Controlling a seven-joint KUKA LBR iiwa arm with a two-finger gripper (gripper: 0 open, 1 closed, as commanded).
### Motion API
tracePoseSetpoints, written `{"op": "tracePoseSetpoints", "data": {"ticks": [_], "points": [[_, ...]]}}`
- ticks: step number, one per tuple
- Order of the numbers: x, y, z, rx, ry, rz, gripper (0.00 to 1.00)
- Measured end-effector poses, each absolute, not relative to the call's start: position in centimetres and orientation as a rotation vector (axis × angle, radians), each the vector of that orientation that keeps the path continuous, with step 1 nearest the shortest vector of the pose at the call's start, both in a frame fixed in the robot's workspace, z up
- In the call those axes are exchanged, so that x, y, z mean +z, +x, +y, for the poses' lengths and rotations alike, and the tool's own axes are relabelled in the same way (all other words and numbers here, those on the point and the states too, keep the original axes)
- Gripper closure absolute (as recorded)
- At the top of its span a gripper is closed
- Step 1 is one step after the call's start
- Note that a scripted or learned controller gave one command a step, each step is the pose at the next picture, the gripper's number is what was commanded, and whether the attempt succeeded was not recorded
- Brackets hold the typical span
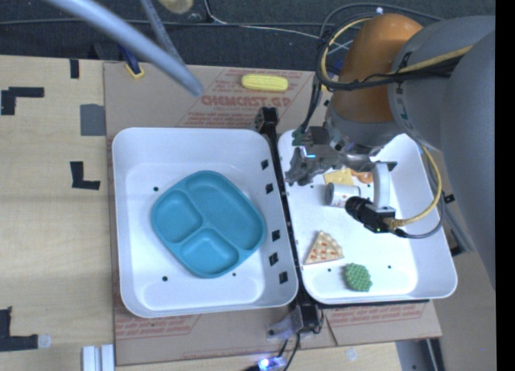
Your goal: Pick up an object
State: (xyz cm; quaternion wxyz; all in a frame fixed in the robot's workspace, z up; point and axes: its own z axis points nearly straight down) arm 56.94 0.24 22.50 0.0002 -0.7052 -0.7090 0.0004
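My gripper (304,166) reaches down into the right bin (402,277) near its upper left corner, by the divider between the bins. Just right of it lie a yellow cheese-like piece (339,177) and a small white cylinder (339,194). Nearer the front of that bin rest a pizza slice (323,248) and a green bumpy piece (357,276). The arm's grey wrist and orange band (378,63) cover the bin's back part.
The left bin (141,152) holds a blue sectioned plate (208,223). A yellow corn-like toy (264,82) lies on the cardboard behind the bins. A black cable fitting (370,215) hangs over the right bin's middle.
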Motion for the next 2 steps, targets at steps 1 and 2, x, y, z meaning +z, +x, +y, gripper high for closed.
{"op": "tracePoseSetpoints", "data": {"ticks": [1, 2], "points": [[21.8, 58.2, 5.4, 0.002, -2.214, -2.227, 1.00], [21.0, 61.0, 10.0, 0.000, -2.216, -2.227, 1.00]]}}
